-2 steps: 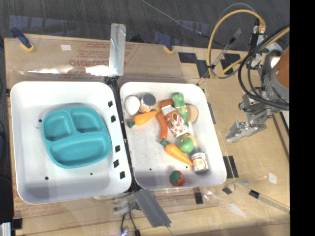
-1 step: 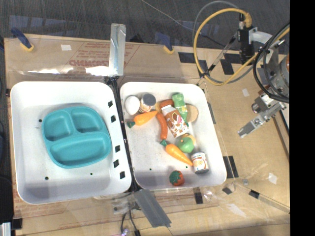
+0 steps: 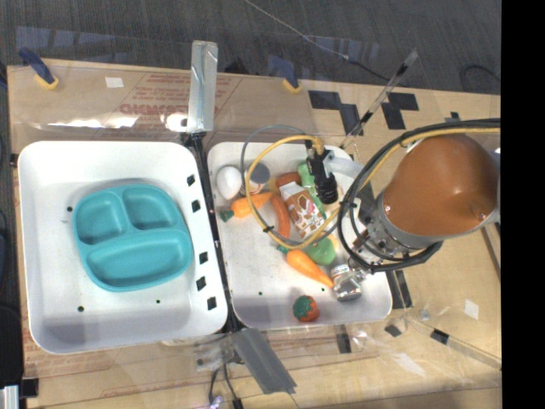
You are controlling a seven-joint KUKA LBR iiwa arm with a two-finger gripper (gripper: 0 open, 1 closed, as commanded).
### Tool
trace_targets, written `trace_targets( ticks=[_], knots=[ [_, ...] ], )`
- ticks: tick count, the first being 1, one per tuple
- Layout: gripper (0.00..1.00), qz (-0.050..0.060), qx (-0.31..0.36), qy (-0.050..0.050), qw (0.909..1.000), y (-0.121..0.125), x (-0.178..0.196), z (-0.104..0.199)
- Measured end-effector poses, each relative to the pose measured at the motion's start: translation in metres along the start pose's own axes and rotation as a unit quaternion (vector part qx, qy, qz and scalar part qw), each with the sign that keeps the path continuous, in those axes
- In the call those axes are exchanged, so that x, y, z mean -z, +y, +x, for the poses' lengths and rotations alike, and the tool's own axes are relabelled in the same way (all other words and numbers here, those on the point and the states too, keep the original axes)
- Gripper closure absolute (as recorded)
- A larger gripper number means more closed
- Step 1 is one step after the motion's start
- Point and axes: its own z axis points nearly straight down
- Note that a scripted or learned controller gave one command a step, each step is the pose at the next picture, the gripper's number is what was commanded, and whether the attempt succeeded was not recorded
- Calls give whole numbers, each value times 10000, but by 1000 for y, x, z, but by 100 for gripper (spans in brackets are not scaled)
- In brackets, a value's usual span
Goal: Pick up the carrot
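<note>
End effector (image 3: 347, 283) sits low in the right bin (image 3: 255, 309), lower right of frame; its grip state cannot be told. Carrot (image 3: 308, 267) lies just left of it, beside a strawberry (image 3: 306, 308). Teal divided plate (image 3: 132, 235) occupies the left bin (image 3: 43, 254).

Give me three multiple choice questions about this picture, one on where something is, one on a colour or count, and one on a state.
1. Where does the carrot lie?
A. right bin
B. left bin
C. on the bench

2. What colour is the divided plate?
A. red
B. teal
C. yellow

3. How does the plate sit?
A. flat in the left bin
B. leaning on the right bin's wall
C. upside down on the bench

Answers: 1 A, it lies in the right bin beside the gripper. 2 B, it is plainly teal. 3 A, its compartments face up.
</note>
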Motion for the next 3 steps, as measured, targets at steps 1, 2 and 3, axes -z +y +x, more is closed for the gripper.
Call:
trace_targets(
  ticks=[1, 2, 3],
  knots=[
    [100, 42, 621, 112, 9980, -28, 281, 8],
    [100, 28, 2115, 82, 9773, -39, 252, 41],
    [100, 29, 3391, 89, 9407, -82, 251, 82]
  ],
)
